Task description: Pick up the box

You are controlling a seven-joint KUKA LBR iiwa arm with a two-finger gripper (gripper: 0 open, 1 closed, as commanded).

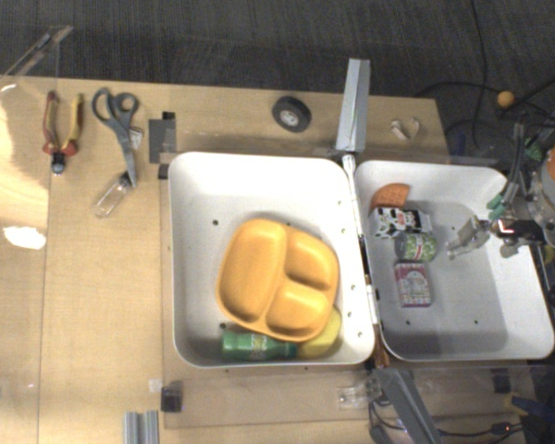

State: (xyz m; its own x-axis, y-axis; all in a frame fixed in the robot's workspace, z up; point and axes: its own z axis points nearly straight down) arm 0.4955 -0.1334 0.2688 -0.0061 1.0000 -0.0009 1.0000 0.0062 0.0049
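Approach phase, I'd say, nothing picked up yet. The gripper (465, 238) hangs over the right bin (523, 336), on its right half above bare white floor, with the arm (536, 215) coming in from the right edge. Nothing is in it or touching it as far as I can make out, and honestly it's too small and blurry to call, so I can't tell if it's spread or closed.

The target is a bit ambiguous. The small black-and-white box (399, 220) lies in the right bin's upper left part, just below an orange item (390, 194) and touching or nearly touching a green item (414, 246). Below that there's a flat pink packet (413, 284) that could also count as a box. All four sit in a column along the bin's left wall, well apart from the gripper.

Next move, as I read it: slide left across the bin, line up over the black-and-white box, then come down. It's crowded by its neighbours, so the green item might get nudged or grabbed along with it.

The left bin (194, 202) holds a yellow divided tray (279, 277) resting on top of a green can (250, 344), none of which matters here
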